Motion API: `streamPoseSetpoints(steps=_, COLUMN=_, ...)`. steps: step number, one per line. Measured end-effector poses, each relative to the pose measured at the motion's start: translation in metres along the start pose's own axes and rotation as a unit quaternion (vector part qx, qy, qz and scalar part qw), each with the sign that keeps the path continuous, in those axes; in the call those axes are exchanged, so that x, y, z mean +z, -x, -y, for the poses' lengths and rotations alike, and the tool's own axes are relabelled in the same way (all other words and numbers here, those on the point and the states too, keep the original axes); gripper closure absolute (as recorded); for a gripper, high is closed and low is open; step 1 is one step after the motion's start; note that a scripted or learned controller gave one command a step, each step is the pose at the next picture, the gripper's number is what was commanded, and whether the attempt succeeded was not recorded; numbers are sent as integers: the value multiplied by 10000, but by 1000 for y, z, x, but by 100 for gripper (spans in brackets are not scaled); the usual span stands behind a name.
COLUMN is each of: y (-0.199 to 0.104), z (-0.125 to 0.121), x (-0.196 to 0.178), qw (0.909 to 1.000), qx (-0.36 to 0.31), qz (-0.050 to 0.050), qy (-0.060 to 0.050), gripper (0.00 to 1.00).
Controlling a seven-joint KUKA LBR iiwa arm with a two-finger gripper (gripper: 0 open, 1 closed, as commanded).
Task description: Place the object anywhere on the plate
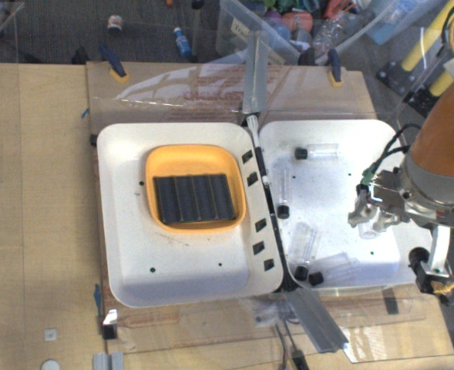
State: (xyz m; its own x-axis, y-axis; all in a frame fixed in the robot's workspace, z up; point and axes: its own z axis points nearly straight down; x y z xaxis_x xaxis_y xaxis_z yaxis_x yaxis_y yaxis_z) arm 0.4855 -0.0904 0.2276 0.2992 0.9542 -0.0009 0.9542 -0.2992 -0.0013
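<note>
So the plate [159, 160] sits in the left bin [126, 260], over at 9 o'clock from the middle of the frame, and there's already a dark ribbed block [194, 199] lying flat and square in its hollow. If that's the object, I'd say the job looks done. The gripper [371, 213] hangs at 3 o'clock over the right bin [381, 129], though, which makes me think the program is working the stuff over there. That stuff is a handful of clear vials with black caps: one [315, 153] at 12 o'clock in that bin, one [284, 191] along the left wall at 9, and a couple more [304, 241] down toward 7. All of them lie on their sides, so they'd roll easily, and being see-through they're hard to pick out against the white. I honestly can't tell if the gripper is apart or together; there's a pale blur right under it that could be a vial or just glare. The bins are smooth, shallow and white, with black clips along the shared wall, and they sit on a wooden bench [34, 168] with plastic sheet taped down at 12 o'clock. Beyond that is grey carpet, and a clear tub [311, 6] of colourful toys at 1 o'clock.
</note>
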Motion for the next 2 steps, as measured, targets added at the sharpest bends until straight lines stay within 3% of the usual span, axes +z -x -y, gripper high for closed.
streamPoseSetpoints(steps=1, y=-18, z=-69, x=16, qw=9987, qx=-511, qz=3, qy=15, gripper=100)
streamPoseSetpoints(steps=2, y=-39, z=-120, x=35, qw=9800, qx=-1987, qz=4, qy=28, gripper=100)
